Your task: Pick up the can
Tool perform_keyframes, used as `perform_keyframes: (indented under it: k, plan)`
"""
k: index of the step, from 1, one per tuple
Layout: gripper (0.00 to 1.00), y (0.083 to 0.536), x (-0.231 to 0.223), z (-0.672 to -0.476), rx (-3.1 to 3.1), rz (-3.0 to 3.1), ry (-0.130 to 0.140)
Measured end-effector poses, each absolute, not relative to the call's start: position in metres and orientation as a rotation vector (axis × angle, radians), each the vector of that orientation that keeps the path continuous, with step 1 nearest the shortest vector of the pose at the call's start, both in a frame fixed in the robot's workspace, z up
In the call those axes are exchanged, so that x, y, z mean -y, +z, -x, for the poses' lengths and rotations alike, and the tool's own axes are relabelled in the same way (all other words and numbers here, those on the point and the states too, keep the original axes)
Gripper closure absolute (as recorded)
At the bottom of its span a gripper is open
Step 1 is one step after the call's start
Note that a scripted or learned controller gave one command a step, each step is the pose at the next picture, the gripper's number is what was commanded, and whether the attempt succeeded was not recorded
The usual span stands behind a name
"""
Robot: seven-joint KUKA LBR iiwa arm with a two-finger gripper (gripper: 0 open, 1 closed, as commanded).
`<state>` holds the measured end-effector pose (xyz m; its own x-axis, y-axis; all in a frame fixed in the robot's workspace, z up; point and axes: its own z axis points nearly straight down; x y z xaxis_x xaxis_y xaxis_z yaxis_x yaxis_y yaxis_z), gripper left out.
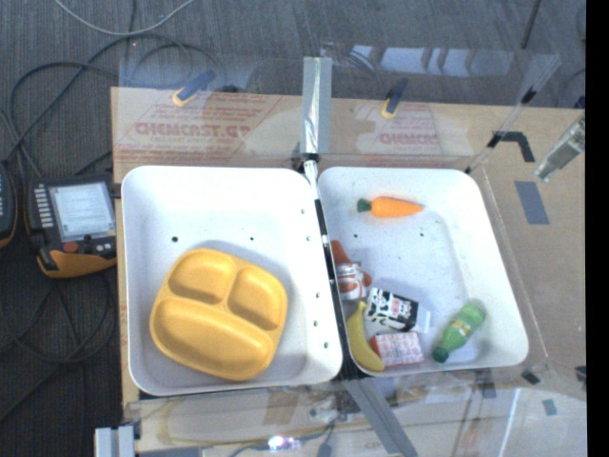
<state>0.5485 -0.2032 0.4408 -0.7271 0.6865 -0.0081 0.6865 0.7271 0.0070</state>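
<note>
Red-and-white metal marks the can (349, 277), which is found in the right bin (476, 193), pressed close against the wall shared with the left bin (143, 193). It appears to be lying on its side, its long axis running roughly along that wall, from the far side of the bench toward the near side; which end is the top cannot be made out.

A black-and-white carton (392, 307) lies just beside it, and a banana (363, 341) curves away just below. A carrot (390, 208) and a green bottle (460, 330) lie well apart from it.

The gripper (561, 153) is seen at the right edge, well away from the can — whether it is released or clenched cannot be told, and nothing is seen held in it.

Trouble is to be expected from the crowding: little room is left beside the wall, so the carton or banana could be caught instead — or the can could be rolled away if it is touched off-centre.
</note>
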Motion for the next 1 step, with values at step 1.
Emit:
perform_keyframes:
  k: [1]
  plan:
    - [1.00,0.4506,0.2015,-0.5504,-2.909,-1.150,0.008]
